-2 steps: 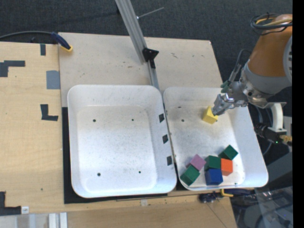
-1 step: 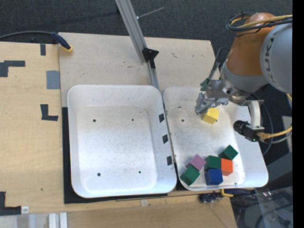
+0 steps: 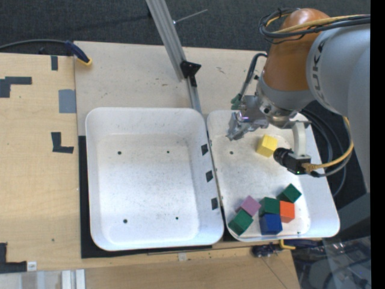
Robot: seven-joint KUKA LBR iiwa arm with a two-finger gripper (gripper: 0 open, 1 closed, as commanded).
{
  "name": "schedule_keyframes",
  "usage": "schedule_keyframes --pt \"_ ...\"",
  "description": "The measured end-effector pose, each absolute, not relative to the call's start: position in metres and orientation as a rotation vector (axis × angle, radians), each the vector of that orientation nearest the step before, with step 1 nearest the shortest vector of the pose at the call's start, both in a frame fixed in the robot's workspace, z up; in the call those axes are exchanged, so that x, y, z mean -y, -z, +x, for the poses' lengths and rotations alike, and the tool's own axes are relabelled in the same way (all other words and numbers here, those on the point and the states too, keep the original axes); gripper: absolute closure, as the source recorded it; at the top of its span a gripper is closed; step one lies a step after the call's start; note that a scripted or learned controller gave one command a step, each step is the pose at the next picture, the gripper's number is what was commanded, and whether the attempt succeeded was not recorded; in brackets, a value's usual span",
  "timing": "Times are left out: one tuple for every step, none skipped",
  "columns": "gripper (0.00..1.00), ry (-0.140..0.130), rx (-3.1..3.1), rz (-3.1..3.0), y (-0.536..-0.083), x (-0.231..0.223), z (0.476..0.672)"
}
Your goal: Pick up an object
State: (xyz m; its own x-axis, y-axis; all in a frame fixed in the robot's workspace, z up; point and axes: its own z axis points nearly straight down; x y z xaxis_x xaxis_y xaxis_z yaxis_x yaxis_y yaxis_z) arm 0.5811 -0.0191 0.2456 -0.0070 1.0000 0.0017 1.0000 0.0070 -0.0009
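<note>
1. Yellow block [image 3: 267,145] lies in the right bin [image 3: 319,221], in its upper half, apart from the other blocks. It looks like a small cube with matte faces, turned so one corner points toward the bin's lower left; no long axis can be made out, as its sides look about equal.
2. Gripper [image 3: 236,131] hangs over the upper left part of the right bin, just left of the yellow block and not touching it. Whether the fingers are spread or closed, I cannot tell; nothing shows between them.
3. Grey arm [image 3: 337,59] with its orange band [image 3: 292,53] reaches in from the right, above the bin's top edge.
4. Cluster at the bin's lower end: purple block [image 3: 250,206], green block [image 3: 241,221], blue block [image 3: 271,223], orange block [image 3: 287,211], and two more dark green ones [image 3: 291,192], [image 3: 270,206]. These sit touching or just beside one another, well apart from the yellow one.
5. Left bin [image 3: 96,125] sits beside the right one on the wooden counter [image 3: 36,179].
6. Metal rail [image 3: 165,26] runs slantwise from the top edge down to the gap between the bins.
</note>
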Motion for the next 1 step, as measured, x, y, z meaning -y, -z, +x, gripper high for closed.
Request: schedule_keyframes --pt "1.0 -0.002 2.227 -2.212 -0.2298 -0.0354 0.593"
